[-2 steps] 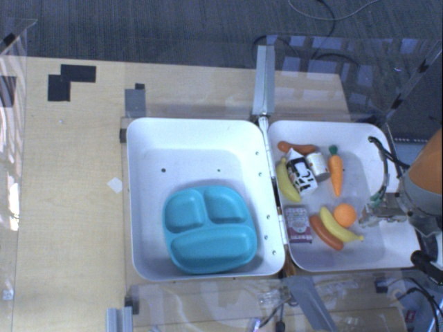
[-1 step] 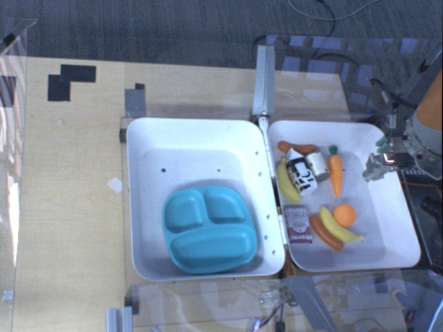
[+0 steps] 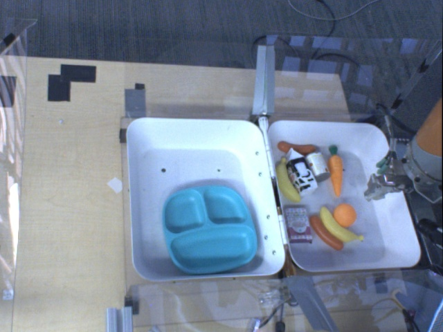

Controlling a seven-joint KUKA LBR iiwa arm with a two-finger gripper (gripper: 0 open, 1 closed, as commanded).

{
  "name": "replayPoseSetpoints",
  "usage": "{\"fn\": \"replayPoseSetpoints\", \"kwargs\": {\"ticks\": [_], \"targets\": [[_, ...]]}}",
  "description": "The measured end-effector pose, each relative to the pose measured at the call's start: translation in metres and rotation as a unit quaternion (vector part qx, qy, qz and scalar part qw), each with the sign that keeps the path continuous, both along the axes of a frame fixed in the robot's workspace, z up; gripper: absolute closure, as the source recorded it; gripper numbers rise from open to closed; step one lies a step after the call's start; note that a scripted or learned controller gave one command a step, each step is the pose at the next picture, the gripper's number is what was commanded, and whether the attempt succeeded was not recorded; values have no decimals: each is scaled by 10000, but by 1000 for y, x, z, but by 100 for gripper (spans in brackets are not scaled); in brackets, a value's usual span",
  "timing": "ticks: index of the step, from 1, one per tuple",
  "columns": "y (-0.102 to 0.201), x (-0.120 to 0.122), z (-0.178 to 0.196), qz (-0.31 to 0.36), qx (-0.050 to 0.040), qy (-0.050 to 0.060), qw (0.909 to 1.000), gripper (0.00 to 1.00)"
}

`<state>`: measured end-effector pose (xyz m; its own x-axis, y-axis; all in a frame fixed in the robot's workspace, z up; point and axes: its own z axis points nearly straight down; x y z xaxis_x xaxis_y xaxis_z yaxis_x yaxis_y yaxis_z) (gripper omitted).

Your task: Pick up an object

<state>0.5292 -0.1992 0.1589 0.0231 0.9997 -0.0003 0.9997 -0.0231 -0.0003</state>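
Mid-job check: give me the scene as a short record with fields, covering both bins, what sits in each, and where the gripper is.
left bin: holds a blue divided tray
right bin: holds toy food and small items
carrots: one upright, near the bin's middle
bananas: one along the left wall, one near the front
orange: resting against the front banana
can: lying on its side, black and white label
red packet: front left corner area
gripper: over the right bin's right side, nothing seen between it and the items
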Motion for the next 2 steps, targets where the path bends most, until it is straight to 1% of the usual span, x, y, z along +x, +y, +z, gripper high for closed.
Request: {"fn": "replayPoseSetpoints", "kwargs": {"ticks": [1, 2], "targets": [[3, 9, 54, -284, -5, -13, 9996, 100], [3, -10, -9, -82, 3, 0, 10000, 100]]}}
